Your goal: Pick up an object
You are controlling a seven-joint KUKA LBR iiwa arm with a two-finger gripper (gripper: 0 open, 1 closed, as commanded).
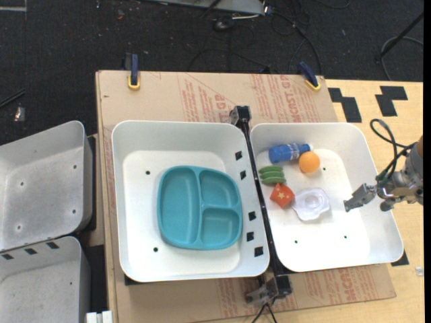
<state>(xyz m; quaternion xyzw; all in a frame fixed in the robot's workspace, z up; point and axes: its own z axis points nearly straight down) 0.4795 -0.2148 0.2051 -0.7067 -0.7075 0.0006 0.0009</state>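
One claw [360, 199] over right bin [377, 244]

Two white bins [128, 153]. One teal divided plate [200, 208] in the left bin. In the right bin: one blue bottle [288, 153], one orange ball [309, 162], one green pepper [272, 175], one red pepper [282, 195], one clear cup [312, 204].

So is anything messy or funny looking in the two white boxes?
Nothing looks spilled or broken. The teal divided plate sits a bit crooked in the left bin. In the right bin, the blue bottle lies on its side beside the orange ball, green toy, red toy and clear cup.
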